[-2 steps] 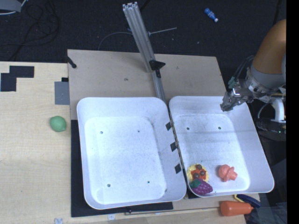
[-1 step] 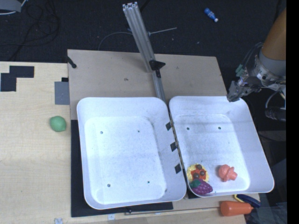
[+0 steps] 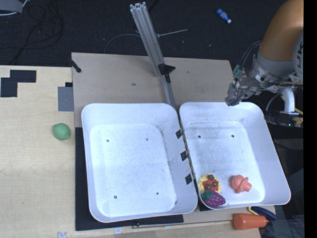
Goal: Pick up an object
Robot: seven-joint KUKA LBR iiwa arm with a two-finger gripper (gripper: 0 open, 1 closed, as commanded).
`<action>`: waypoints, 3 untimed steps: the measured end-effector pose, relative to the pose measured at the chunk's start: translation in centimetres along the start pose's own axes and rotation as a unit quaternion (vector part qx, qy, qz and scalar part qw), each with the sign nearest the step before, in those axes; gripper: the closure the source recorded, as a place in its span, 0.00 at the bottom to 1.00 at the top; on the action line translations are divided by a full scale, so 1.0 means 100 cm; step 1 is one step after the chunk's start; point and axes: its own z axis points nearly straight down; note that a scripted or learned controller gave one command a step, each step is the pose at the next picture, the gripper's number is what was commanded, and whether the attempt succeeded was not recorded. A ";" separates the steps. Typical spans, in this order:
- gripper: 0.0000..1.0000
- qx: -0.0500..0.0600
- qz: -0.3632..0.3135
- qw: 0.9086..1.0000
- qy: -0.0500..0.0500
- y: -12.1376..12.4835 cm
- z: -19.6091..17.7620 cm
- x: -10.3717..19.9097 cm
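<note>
Two bins, three toys

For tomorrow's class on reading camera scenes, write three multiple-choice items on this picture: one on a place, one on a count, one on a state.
1. Where does the green ball lie?
A. In the left bin
B. On the bench left of both bins
C. In the right bin

2. How many toys lie in the right bin?
A. Two
B. Four
C. None

3. Where is the gripper?
A. Pressed on the pink toy
B. Over the right bin's far edge, away from the toys
C. Inside the left bin

Answers: 1 B, it rests on wood outside the left bin. 2 A, a fruit toy and a pink toy. 3 B, it hangs at that far rim.
</note>
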 end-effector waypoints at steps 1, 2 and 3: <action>1.00 0.001 0.000 1.000 0.000 0.007 0.016 0.051; 1.00 0.001 0.001 1.000 0.000 0.003 0.015 0.096; 1.00 0.001 0.000 1.000 0.000 -0.003 0.019 0.150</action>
